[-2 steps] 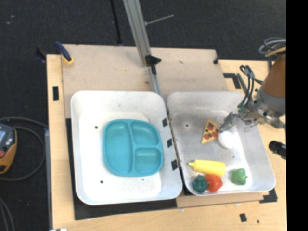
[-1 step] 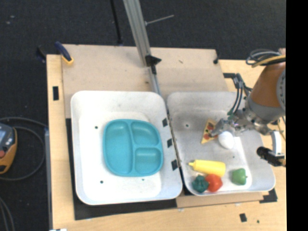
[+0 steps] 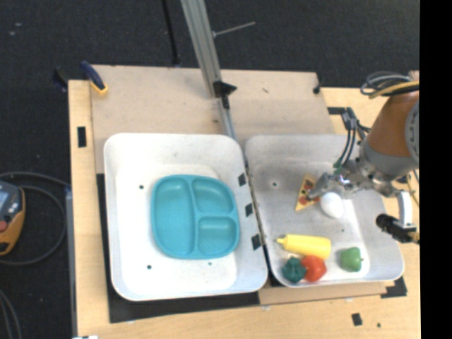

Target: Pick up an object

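On the left, the left bin point(image 3: 127, 274) holds a teal divided plate point(image 3: 194, 216) lying flat near its middle, well apart from anything the arm is working on. A metal post point(image 3: 205, 44) slants up from the bench between the two bins. The right bin point(image 3: 282, 157) carries all the loose items: a small pizza slice toy point(image 3: 306, 193) rests near its centre, and just to its right, touching or nearly touching it, sits a white egg point(image 3: 332, 205). Along the near wall lie a yellow bottle-like toy point(image 3: 306, 245), below it a dark green piece point(image 3: 292, 269) pressed against a red tomato point(image 3: 315, 268), and further right a green pepper point(image 3: 351, 259) standing by itself. The arm reaches in from the right edge with its orange band above the wrist, and the gripper point(image 3: 333, 184) hangs low over the egg and the pizza slice; at this slant I cannot tell how it is set or whether it has closed on anything. The egg looks like the likely target, judged from where the tool sits. To do this step well, the descent should be centred on the egg and not on the gap between it and the slice, since a round smooth shell will squirt sideways under an off-centre squeeze; close low on its widest part, then lift straight up slowly so the slice is not dragged along
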Controlling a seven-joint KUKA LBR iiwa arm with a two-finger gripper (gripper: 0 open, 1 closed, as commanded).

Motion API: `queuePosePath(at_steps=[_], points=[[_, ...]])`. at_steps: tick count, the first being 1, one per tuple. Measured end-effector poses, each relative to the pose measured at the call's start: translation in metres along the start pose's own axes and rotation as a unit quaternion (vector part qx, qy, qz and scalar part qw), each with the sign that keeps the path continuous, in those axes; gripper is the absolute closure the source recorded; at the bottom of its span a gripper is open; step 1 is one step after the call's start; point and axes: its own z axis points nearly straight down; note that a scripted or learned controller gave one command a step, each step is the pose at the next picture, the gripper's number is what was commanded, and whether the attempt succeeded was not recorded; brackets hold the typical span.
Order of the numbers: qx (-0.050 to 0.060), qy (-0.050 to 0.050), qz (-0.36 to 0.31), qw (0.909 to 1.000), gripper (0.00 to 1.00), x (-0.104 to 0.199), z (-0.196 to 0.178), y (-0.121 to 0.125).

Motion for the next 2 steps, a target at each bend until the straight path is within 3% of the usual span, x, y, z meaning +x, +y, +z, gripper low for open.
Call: queuePosePath(at_steps=[1,2], points=[[-0.006,-0.002,-0.001,1.0,1.0,-0.001,-0.013,0.003],[0.0,-0.001,0.0,1.0,1.0,-0.002,-0.079,0.005]])
